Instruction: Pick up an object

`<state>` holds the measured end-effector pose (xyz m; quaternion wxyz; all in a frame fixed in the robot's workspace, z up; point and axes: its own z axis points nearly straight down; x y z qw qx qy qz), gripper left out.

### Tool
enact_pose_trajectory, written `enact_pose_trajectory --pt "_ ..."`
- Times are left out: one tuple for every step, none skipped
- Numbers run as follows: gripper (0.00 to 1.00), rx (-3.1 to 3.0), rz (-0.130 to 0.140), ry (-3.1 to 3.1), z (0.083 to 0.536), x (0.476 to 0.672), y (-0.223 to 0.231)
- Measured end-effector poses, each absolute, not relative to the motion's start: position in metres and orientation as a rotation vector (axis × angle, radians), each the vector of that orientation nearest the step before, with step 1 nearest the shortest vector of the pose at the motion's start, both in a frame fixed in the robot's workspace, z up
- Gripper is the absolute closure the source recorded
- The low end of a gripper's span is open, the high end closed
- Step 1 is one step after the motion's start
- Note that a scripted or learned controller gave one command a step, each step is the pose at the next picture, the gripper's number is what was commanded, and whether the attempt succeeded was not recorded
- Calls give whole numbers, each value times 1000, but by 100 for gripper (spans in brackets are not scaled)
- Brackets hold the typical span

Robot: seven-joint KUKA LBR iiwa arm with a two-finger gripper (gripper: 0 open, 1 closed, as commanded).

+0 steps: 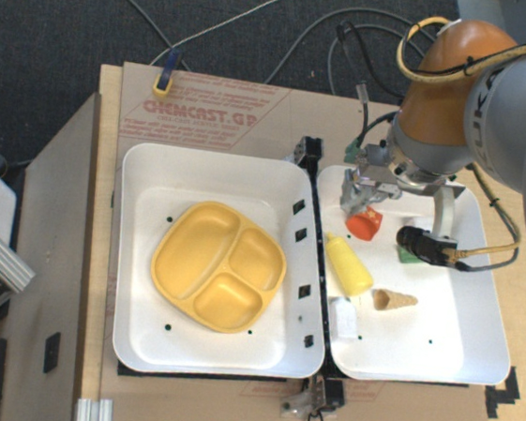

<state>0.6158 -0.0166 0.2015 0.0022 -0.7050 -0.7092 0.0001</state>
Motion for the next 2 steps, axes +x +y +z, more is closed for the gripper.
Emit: enact_pose_trajectory --pt "100 -2211 1 -2225 199 606 31" --pt "100 -2214 -5 -2228 217 596 85"
